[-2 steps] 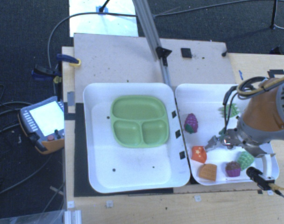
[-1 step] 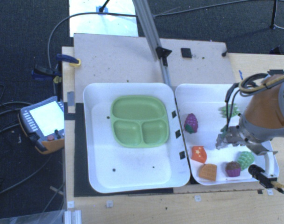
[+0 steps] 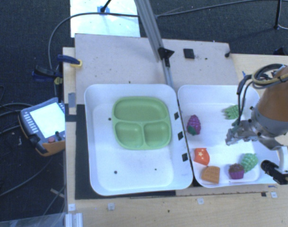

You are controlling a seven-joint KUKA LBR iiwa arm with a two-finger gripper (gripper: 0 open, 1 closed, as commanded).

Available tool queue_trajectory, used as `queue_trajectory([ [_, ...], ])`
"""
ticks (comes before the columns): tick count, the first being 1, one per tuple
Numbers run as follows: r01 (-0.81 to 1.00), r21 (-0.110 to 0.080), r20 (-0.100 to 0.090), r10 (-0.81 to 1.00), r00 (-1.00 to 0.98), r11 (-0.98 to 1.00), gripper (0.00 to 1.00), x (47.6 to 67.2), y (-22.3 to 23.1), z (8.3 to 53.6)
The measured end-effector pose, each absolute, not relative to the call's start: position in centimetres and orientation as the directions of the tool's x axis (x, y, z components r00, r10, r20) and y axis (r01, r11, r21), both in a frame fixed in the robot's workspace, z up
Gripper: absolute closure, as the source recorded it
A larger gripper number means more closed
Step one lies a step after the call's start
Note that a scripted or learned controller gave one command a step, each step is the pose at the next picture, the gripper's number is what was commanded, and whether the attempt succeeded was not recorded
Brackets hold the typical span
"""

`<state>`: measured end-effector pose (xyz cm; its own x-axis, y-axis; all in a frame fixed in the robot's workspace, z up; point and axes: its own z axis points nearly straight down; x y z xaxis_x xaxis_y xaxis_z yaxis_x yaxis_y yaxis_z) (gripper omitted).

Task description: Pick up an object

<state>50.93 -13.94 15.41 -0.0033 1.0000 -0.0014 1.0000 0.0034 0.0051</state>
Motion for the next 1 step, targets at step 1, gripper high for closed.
queue_trajectory([
  [1, 1.000, 0.006, -0.001, 1.000, -0.005, 0.005, 1.00, 50.62, -13.08, 20.48],
])
